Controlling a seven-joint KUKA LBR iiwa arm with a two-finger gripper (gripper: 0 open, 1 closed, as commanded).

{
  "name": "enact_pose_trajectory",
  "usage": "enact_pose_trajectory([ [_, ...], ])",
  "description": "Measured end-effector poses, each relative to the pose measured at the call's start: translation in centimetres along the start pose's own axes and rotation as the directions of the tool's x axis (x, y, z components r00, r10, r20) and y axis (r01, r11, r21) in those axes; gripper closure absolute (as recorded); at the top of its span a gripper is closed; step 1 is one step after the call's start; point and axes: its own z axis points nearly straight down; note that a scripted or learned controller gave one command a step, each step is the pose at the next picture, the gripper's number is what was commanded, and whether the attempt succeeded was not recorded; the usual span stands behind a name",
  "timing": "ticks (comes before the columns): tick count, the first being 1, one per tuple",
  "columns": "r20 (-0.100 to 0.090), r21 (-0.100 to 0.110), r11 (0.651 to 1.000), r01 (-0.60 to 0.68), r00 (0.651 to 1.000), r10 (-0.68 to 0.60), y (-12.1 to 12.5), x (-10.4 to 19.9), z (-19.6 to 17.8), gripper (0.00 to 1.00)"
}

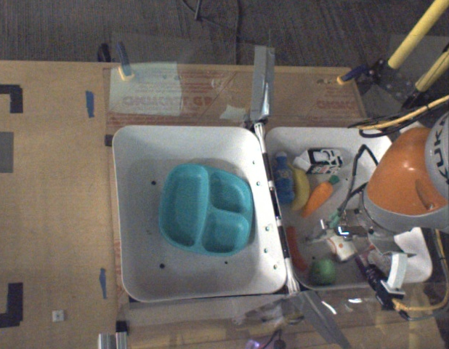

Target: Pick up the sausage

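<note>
**Camera view: gripper low in the right bin, sausage at the divider**

I can't tell how the jaws stand; the gripper [341, 233] is a small blur of metal under the orange wrist, above a white object [342, 249]. The sausage [296, 247], red and thin, lies left of it along the bin's left wall, apart from the gripper. A green ball [322, 271] sits just below. Carrot [317, 198], banana [301, 187] and blue bottle [284, 180] crowd the upper part. No writing there is readable to me. The left bin [137, 158] holds a teal tray [206, 209] with open floor around it.
</note>
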Motion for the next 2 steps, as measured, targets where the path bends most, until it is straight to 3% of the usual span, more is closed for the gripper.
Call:
enact_pose_trajectory([
  [1,0.001,0.0,1.0,-0.002,1.0,0.002,-0.1,-0.1,0.0,0.0],
  [2,0.004,-0.003,1.0,-0.007,1.0,0.007,0.0,-0.4,-1.0,1.0],
])
